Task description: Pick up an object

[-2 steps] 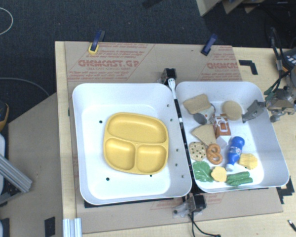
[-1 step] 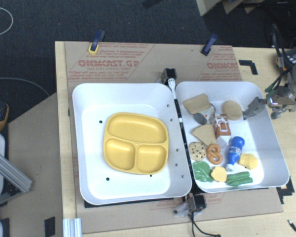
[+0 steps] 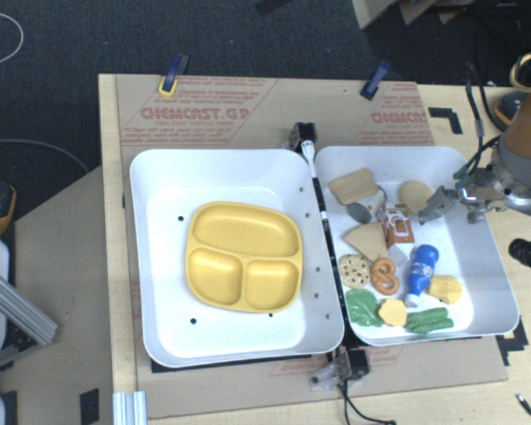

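- The arm [image 3: 522, 162] comes in from the right, its jaws [image 3: 442, 204] hanging over the upper right part of the right bin [image 3: 500, 277].
- Whether the jaws are open or closed cannot be told from this view; nothing is seen between them.
- The right bin holds a heap of toy food: a tan bread slice [image 3: 352, 185] at the top, a round tan piece [image 3: 415, 193] just left of the jaws, a small red and white packet [image 3: 398, 227], a tan wedge [image 3: 368, 239], a chocolate-chip cookie [image 3: 354, 271], a pretzel [image 3: 385, 275], and a blue bottle [image 3: 421, 269].
- Along the lower edge lie a green leaf [image 3: 363, 306], a yellow round [image 3: 392, 312], a green bean pod [image 3: 429, 320] and a yellow lump [image 3: 446, 288].
- The left bin [image 3: 159, 237] holds a yellow divided plate [image 3: 243, 257], lying flat near its middle.
- Both bins sit side by side on the table [image 3: 115, 193].
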`<state>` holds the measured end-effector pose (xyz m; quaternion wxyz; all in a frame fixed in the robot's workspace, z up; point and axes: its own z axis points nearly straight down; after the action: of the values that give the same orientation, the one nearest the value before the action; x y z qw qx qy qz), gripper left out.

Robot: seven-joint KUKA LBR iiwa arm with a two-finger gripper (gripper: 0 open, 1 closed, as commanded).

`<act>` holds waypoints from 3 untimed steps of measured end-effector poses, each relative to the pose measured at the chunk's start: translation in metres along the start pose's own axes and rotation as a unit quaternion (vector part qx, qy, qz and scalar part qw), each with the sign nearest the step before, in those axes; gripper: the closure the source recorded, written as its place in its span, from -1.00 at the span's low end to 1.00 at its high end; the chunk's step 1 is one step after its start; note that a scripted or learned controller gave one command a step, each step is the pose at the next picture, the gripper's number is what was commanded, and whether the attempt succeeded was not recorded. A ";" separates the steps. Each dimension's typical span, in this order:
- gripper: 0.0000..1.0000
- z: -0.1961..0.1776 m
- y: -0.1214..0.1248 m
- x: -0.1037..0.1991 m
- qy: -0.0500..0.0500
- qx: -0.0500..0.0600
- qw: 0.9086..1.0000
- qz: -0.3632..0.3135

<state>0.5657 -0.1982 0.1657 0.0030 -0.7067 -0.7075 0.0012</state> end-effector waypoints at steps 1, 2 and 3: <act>-1.00 0.055 0.003 -0.009 -0.002 -0.004 1.000 0.002; -1.00 0.069 0.008 -0.014 -0.003 -0.008 1.000 0.001; 1.00 0.059 0.010 -0.014 -0.006 -0.013 1.000 0.001</act>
<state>0.5750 -0.2125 0.1068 -0.0108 -0.7073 -0.7069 -0.0035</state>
